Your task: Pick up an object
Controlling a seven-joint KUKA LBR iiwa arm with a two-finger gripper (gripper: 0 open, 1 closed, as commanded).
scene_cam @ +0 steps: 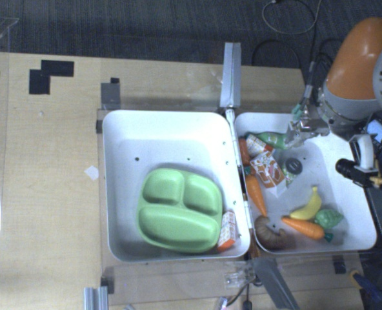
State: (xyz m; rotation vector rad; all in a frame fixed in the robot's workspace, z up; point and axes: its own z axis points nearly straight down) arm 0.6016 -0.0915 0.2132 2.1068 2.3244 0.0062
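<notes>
Gripper (299, 132) hovers just beside green bottle (266, 138) (right bin (359, 241)).

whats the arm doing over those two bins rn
A grey arm with an orange band reaches in from the right, its gripper low over the back of the right white bin. That bin holds a yellow banana, an orange carrot with a green top and a red-and-white packet. The left white bin holds a green divided plate. Nothing visibly sits between its fingers.
</notes>
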